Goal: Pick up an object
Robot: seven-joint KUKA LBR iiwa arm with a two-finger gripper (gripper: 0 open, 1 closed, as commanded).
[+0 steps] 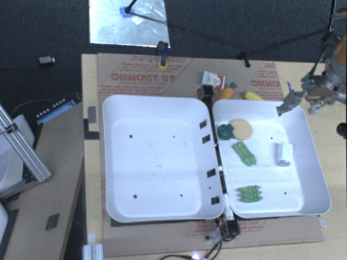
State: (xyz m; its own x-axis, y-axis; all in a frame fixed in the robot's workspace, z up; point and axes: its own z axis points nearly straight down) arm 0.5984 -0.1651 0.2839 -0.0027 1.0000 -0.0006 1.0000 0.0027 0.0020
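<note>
One white cylinder [283, 154] in right bin [314, 167], below end effector [300, 103], apart

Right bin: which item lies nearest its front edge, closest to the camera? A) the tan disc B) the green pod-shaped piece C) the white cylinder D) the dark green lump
B: the green pod-shaped piece lies lowest in the right bin, below the white cylinder and tan disc.

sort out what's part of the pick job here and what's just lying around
Job:
gripper
right bin
tan disc
dark green piece
green pod
green bunch
white cylinder

Lying about:
left bin
orange carrot
yellow piece
yellow clamp
</note>
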